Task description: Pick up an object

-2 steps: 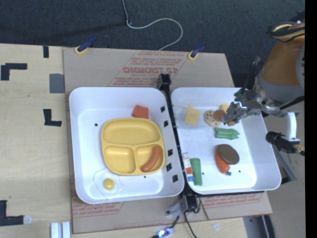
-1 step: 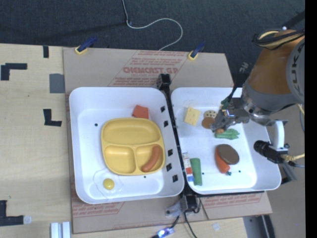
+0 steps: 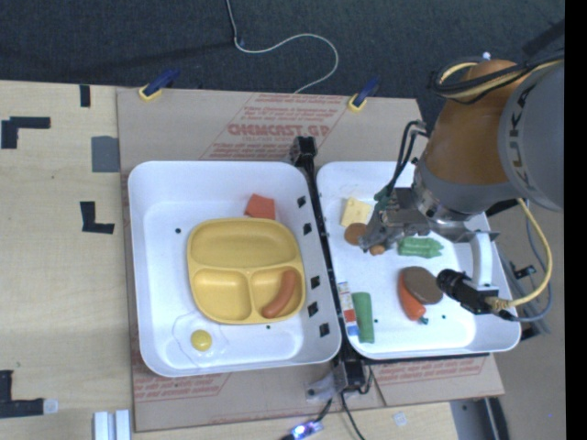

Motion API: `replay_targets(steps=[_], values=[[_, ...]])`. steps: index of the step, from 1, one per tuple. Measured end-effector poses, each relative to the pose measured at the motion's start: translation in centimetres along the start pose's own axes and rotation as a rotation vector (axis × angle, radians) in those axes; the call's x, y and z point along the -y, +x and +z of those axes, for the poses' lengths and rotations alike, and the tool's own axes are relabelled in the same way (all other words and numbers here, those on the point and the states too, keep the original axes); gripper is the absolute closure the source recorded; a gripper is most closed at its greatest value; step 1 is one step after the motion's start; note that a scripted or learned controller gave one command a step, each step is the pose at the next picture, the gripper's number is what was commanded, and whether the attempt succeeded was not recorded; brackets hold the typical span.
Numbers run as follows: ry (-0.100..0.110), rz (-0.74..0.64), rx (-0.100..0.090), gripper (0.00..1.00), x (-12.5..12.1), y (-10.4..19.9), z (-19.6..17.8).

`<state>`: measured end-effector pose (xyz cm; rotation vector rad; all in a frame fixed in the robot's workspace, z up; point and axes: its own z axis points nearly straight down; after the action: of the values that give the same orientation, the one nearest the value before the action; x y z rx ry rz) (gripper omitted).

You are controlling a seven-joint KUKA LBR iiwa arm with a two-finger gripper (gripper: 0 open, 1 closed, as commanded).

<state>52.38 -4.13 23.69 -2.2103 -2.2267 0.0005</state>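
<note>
- Gripper [image 3: 378, 236] low in right bin [image 3: 459, 337], above small brown object [image 3: 354, 235]; finger state impossible to tell.
- Yellow block [image 3: 355, 212] just beside; green marker [image 3: 363, 316] near front.
- Sausage [image 3: 283, 293] in yellow tray [image 3: 229, 246], left bin [image 3: 156, 200].

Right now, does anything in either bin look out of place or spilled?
Nothing stands out. The yellow tray sits flat in the left bin with a sausage in one compartment; the right bin's items lie loose but contained.
</note>
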Motion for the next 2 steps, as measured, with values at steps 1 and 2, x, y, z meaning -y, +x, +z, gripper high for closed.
replay_targets(steps=[1,2], values=[[0.001,-0.001,0.000,1.00,1.5,5.9,-0.1],[0.003,0.000,0.001,1.00,3.7,11.6,1.8]])
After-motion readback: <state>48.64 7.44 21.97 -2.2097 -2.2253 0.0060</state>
